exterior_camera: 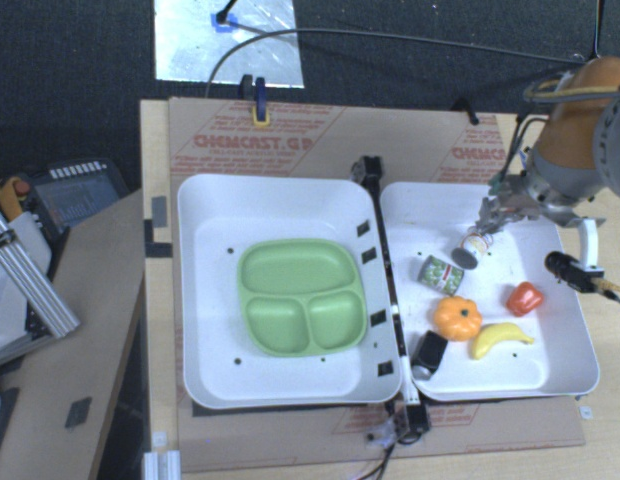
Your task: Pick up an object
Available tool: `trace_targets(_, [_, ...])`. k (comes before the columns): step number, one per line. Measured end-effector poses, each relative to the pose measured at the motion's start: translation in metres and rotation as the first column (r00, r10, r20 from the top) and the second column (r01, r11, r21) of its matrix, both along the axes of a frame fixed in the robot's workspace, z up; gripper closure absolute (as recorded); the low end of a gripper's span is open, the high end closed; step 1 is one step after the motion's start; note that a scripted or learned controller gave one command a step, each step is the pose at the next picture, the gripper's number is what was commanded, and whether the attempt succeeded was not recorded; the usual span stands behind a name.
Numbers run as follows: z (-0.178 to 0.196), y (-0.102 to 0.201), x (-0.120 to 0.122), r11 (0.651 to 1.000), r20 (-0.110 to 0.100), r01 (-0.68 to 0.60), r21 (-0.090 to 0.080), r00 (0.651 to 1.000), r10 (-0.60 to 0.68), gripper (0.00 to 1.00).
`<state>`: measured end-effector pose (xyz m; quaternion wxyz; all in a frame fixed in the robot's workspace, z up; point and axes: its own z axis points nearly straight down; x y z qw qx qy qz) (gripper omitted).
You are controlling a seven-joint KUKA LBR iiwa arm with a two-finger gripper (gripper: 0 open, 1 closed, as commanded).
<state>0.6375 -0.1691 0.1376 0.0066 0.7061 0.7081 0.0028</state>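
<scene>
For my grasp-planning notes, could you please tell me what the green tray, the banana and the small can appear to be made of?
The green divided tray looks like moulded plastic with a matte finish: uniform colour, soft rounded compartments. The banana seems to be a plastic toy, evenly yellow and faintly glossy. The small can, lying on its side, looks like metal or plastic under a printed green label; the view leaves that open.

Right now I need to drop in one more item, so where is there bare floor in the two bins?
Left bin: bare strips all around the green tray, widest along the far wall. Right bin: bare at the far-left corner and along the near wall. Crowded: its middle, with can, pumpkin, banana, red pepper and gripper.
</scene>
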Motion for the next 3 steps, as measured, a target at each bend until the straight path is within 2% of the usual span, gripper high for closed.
trace_targets(1, [0.060, -0.008, -0.002, 1.000, -0.006, 0.003, 0.003, 1.000, -0.003, 1.00])
trace_targets(3, [0.145, -0.001, 0.003, 1.000, -0.008, -0.003, 0.004, 1.000, 0.003, 1.00])
